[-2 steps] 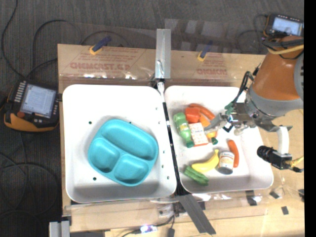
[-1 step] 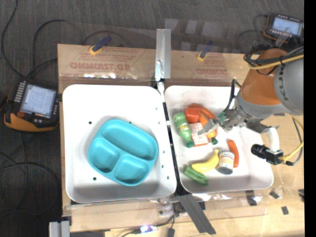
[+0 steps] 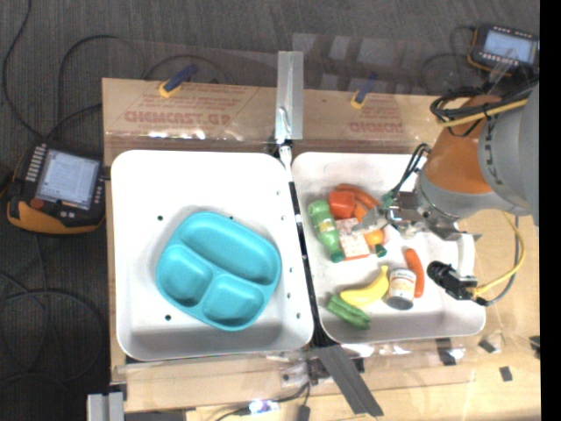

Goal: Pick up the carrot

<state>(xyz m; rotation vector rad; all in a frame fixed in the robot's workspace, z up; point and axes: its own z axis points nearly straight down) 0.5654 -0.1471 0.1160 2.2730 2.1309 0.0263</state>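
The gripper (image 3: 392,218) sits low in the right bin (image 3: 456,318), over a cluster of toy food near the bin's middle; how far its fingers are spread cannot be told from this angle. The carrot (image 3: 415,271) lies apart, just below it, beside a small jar (image 3: 401,288) and banana (image 3: 368,292)

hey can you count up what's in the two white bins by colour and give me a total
Counts are approximate, since the pile is partly hidden by the arm.
Blue: 1, divided plate
Orange: 3, carrot and two pieces
Green: 2
Yellow: 1, banana
White: 2, box, jar
Total: 9
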